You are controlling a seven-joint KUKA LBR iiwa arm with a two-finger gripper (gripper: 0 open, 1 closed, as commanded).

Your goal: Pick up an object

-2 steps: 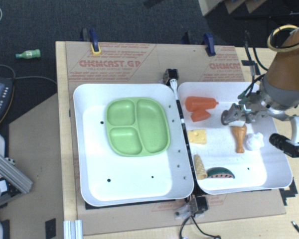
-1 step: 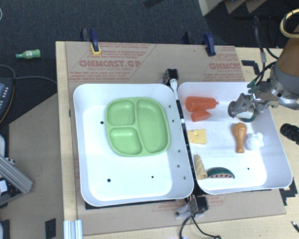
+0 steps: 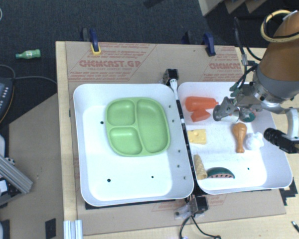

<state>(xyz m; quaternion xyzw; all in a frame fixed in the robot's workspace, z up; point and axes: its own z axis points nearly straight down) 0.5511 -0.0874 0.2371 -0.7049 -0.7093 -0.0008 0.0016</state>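
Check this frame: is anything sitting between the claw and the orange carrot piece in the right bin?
Nothing visible does. The claw hovers just right of the orange carrot piece, with bare bin floor between them. The cheese wedge lies below it and the drumstick lower right, both off that line.

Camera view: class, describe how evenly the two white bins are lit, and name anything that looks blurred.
Camera view: the left bin has a brighter band along its lower floor and is greyer near the green divided plate; the right bin is evenly bright; the gripper looks slightly soft, the toy food sharp.
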